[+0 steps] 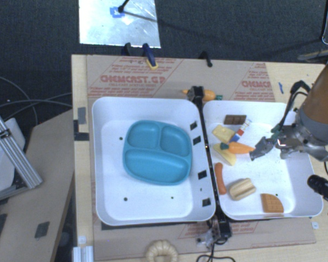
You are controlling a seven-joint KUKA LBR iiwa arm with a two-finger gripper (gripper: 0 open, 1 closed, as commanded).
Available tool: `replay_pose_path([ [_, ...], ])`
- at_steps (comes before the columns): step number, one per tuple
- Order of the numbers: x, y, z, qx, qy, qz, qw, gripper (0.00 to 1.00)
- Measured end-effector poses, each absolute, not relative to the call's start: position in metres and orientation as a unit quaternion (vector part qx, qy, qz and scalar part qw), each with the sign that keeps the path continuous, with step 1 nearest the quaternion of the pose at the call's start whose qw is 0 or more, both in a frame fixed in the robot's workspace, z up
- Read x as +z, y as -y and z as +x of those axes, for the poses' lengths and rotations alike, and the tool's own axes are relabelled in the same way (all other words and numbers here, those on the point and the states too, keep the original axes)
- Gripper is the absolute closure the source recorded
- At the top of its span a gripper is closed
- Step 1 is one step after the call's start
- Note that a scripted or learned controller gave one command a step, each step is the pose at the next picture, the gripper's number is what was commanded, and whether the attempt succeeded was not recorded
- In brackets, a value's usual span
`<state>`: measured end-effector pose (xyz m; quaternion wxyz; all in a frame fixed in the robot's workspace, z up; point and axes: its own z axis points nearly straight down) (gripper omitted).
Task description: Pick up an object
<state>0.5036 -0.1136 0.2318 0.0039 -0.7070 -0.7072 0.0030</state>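
Observation:
Toy food lies in the right bin (300, 173): a brown chocolate bar (234, 120), a yellow cheese piece (223, 132), an orange carrot (240, 148), a pale yellow wedge (226, 156), a red sausage (221, 178), a bread roll (241, 188) and a toast slice (272, 202). My gripper (269, 153) hovers over the middle of this bin, just right of the carrot. It stands open, one dark finger (258, 151) close to the carrot's tip. Nothing sits between the fingers.
The left bin (106, 162) holds a blue divided plate (157, 150). A black divider with clips (206, 157) separates the bins. An orange and yellow item (206, 95) lies behind the bins, and a beige ring (163, 251) lies at the bench's front edge.

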Motion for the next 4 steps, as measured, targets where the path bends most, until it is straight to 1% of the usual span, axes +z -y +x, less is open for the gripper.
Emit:
replay_pose_path([
  [1, 0.237, 0.114, 0.506, -0.0005, 0.708, -0.706, -0.001, 0.0],
  [2, 0.191, 0.105, 0.508, 0.0006, 0.708, -0.706, 0.002, 0.0],
  [3, 0.142, 0.114, 0.511, 0.001, 0.707, -0.707, 0.002, 0.0],
  [4, 0.09, 0.114, 0.51, 0.0009, 0.707, -0.707, 0.002, 0.0],
])
